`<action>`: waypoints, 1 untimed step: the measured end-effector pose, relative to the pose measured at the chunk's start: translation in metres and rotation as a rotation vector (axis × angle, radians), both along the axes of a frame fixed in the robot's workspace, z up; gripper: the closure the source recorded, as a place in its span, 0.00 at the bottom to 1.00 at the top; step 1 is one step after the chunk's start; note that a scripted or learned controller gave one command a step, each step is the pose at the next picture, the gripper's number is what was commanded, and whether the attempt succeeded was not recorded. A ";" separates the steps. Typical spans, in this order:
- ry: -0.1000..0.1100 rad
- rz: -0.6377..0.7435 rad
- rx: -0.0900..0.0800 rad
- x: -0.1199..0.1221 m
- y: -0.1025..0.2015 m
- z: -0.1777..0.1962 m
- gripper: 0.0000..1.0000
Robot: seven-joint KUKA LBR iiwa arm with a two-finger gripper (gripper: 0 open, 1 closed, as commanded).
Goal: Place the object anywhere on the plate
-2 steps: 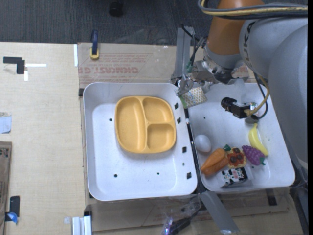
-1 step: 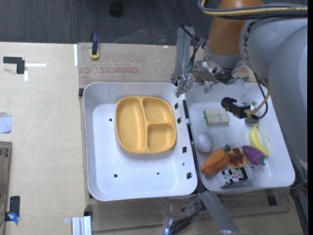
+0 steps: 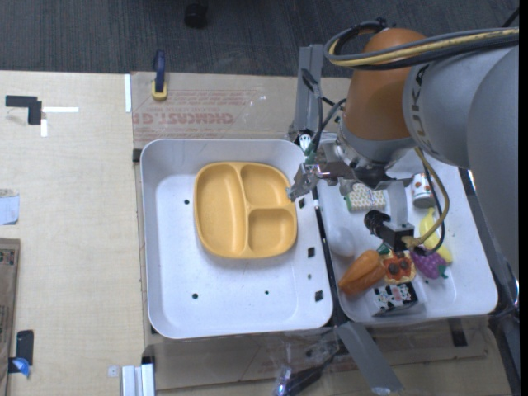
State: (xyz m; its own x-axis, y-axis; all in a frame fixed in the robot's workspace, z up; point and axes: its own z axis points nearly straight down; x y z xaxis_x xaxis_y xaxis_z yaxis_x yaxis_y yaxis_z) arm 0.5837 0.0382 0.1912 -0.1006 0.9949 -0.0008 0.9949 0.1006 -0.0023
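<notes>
Reaching in from the right, the grey arm with its orange band has its wrist over the seam between the two shallow white bins. The jaws (image 3: pixel 301 184) hang at the right rim of the yellow three-compartment plastic plate (image 3: pixel 245 209), which lies in the left white bin (image 3: pixel 165 295). I cannot tell from here whether they are open or closed, or whether anything sits between them.

Right white bin (image 3: pixel 478 291) carries the candidates: an orange carrot-shaped toy (image 3: pixel 360 272), a purple grape-cluster toy (image 3: pixel 429 262), a yellow banana-like piece (image 3: pixel 431 225), a pale dotted block (image 3: pixel 366 196).

My read: either transfer phase or pre-grasp. If something is gripped, next move calls for shifting left over a compartment, then release. If not, back to the right bin.
</notes>
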 end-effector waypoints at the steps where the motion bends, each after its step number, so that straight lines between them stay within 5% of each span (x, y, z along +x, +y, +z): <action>1: 0.000 -0.772 -0.004 0.019 -0.022 0.112 0.00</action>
